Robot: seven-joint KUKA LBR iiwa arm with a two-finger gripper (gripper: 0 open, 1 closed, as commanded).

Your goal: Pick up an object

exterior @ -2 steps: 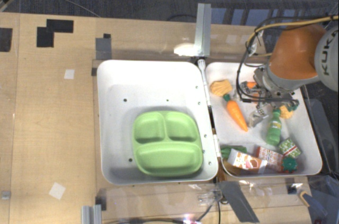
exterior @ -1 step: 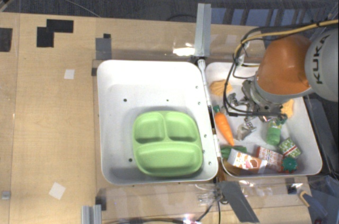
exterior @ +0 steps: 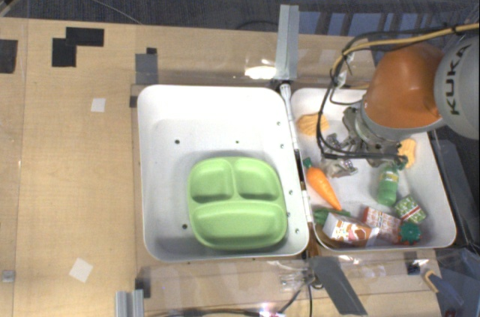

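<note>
Arm: the grey arm with its orange band (exterior: 405,87) reaches in from the right and hangs over the right white bin (exterior: 442,192).
Gripper: the two-finger gripper (exterior: 343,164) sits low beneath the wrist, just above the carrot; whether it is clasped or loose, I cannot tell, since cables and the wrist hide much of it.
Carrot: an orange plastic carrot with a green top (exterior: 323,186) lies slanted near the right bin's left wall.
Other pieces: a green plastic bottle (exterior: 388,186) lies right of the gripper; small printed food boxes (exterior: 351,231) crowd the near edge.
Left bin: the left white bin (exterior: 161,121) holds a light green three-part plastic tray (exterior: 237,201).
</note>
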